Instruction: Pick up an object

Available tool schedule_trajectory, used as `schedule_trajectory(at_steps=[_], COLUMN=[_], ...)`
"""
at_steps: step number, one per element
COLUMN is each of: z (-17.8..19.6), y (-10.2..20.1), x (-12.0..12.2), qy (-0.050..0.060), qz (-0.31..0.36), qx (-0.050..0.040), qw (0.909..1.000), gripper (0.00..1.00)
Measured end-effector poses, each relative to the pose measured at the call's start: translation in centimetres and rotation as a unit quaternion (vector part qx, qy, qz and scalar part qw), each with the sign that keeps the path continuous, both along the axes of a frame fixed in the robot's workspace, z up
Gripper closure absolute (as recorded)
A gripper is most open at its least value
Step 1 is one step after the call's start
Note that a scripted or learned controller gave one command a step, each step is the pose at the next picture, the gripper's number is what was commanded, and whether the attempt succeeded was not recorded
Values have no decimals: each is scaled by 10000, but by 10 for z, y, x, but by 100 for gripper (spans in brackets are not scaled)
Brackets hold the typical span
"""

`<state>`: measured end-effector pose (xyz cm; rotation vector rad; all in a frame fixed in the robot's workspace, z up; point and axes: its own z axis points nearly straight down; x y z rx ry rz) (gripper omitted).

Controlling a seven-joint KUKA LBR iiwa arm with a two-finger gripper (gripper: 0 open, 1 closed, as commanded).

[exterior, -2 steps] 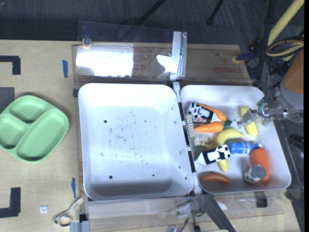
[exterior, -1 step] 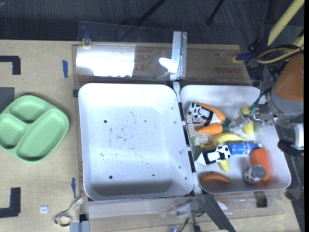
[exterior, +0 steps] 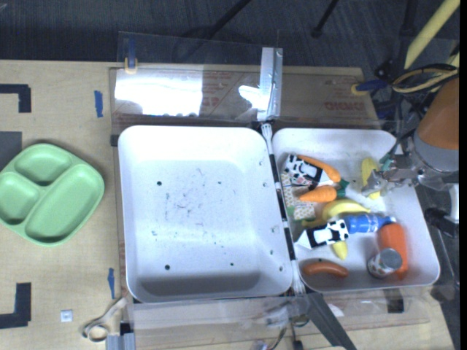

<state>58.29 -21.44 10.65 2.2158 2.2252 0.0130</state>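
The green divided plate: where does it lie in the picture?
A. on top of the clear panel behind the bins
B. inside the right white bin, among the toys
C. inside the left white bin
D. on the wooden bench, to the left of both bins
D: the green divided plate rests on the bench, left of the left bin, apart from it.

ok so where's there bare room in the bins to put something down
The left bin offers bare floor wall to wall. In the right bin, toys crowd the left and front: carrots, banana, blue bottle, orange bottle, sausage. The gripper sits at its back right; a bare strip borders the back wall.
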Motion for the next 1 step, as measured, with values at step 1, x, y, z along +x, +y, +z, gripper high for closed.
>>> schedule_trajectory(at_steps=[1], z=[116], y=[63], x=[7], qy=[33], qz=[-894], qx=[-25], qw=[9960], gripper=[100])
